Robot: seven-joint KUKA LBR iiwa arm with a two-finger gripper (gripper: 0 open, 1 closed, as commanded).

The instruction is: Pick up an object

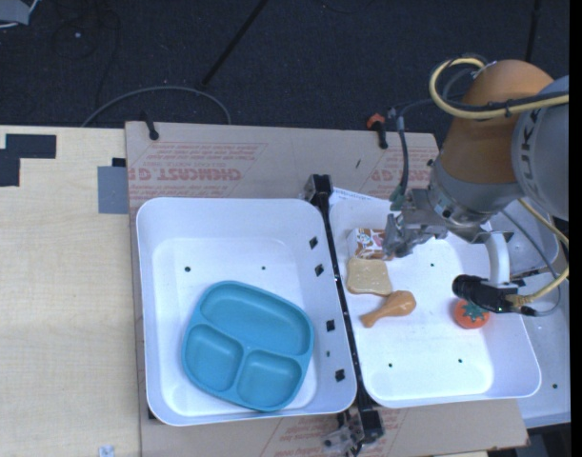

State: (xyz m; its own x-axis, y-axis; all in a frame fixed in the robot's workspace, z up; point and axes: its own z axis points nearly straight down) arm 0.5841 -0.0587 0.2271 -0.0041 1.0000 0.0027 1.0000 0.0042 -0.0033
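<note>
Fingers (397, 241) over rt bin (519, 374), dark floor (271, 46)

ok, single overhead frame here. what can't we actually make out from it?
- Gripper: fingertips blur into its dark body; open or shut unclear.
- Packet: right part hidden by the gripper; print too small to read.
- Red-orange item: partly covered by a black fitting; identity unclear.
- Arm: cut off at the camera view's right.

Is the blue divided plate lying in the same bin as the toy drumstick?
No, the blue divided plate lies in the left bin, while the toy drumstick lies in the right bin.
</note>
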